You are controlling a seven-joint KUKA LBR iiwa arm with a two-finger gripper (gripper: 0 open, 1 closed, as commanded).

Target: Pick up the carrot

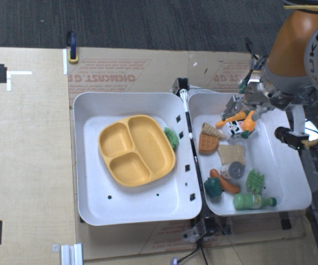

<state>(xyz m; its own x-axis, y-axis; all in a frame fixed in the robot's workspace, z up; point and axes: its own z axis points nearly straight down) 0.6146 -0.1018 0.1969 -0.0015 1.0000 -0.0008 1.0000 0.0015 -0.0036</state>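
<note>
A single camera sits fixed above the worktop (26,164) and looks down on it at a slant. The far edge of the worktop runs across the upper part of the frame, with dark floor (148,10) beyond it. Both bins lie fully in frame, the left bin (87,203) near the middle and the right bin (291,181) toward the right side. The arm (300,43) comes in from the right, at the upper corner. The view is middling near, wide enough for both bins
</note>
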